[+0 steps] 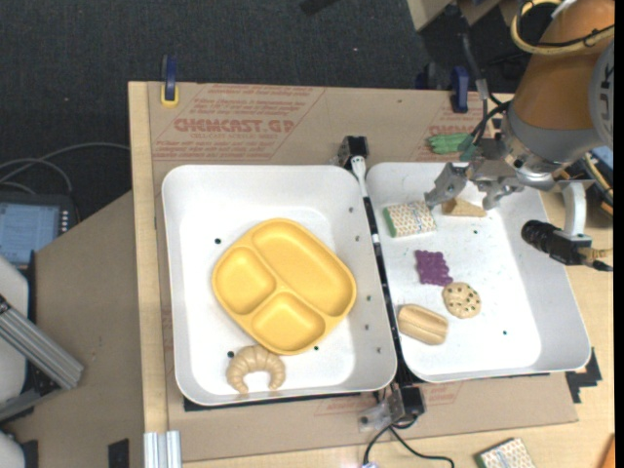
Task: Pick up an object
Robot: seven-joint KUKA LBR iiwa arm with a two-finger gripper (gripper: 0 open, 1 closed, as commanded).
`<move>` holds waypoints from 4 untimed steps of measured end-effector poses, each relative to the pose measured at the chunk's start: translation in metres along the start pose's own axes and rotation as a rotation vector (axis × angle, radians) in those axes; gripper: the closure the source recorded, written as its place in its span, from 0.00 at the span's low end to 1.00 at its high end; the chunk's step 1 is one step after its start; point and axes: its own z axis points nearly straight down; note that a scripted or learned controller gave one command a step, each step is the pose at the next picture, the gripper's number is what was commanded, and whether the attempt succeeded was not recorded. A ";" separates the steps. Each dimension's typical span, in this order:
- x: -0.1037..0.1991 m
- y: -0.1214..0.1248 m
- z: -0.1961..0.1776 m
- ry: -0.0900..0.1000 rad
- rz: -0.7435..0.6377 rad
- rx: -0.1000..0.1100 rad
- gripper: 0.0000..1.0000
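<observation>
- The gripper (466,189) hangs low over the far end of the right bin (546,344), a sensible spot for a pick since the loose items lie in this bin.
- Its two fingers are spread apart, with a small tan piece (465,206) lying on the bin floor between and just below the tips; nothing is clamped, so I judge no grasp made yet.
- Just beside the left finger lies a green-edged sandwich block (408,219); nearer the camera from the tips sit a purple grape cluster (432,265), a cookie (461,299) and a bread roll (422,323).
- Well apart from the fingers, the left bin (185,291) holds a yellow divided plate (283,284) and a croissant (255,368).
- The arm (561,76) reaches in from the right, wrist bent downward, orange band above.
</observation>
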 end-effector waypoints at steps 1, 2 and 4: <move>-0.017 -0.029 0.130 0.001 0.003 0.009 0.00; -0.016 -0.026 0.114 -0.001 0.001 -0.002 1.00; -0.042 0.042 0.134 0.000 -0.003 0.009 0.00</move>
